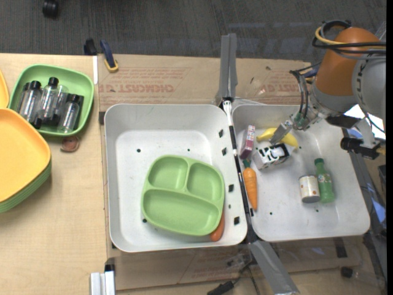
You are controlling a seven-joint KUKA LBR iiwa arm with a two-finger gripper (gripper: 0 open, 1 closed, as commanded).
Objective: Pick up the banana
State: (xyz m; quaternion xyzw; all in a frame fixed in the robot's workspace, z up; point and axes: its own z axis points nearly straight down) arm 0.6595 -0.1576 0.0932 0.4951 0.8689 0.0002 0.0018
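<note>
The yellow banana [270, 134] lies in the right bin [344, 220], toward its back left. The grey arm with its orange band reaches in from the upper right, and its wrist crosses over the banana's middle, so yellow shows on either side of it. The black-and-white gripper [272, 154] is low in the bin, just in front of the banana and right against it. The part of the banana under the wrist is hidden.
The right bin also holds a carrot [249, 187] by the left wall, a pink tube [248, 141], a green bottle [324, 180] and a small can [309, 188]. A green divided plate [184, 195] sits in the left bin [123, 165]. A tray of bottles [52, 100] and yellow plates [18, 158] stand far left.
</note>
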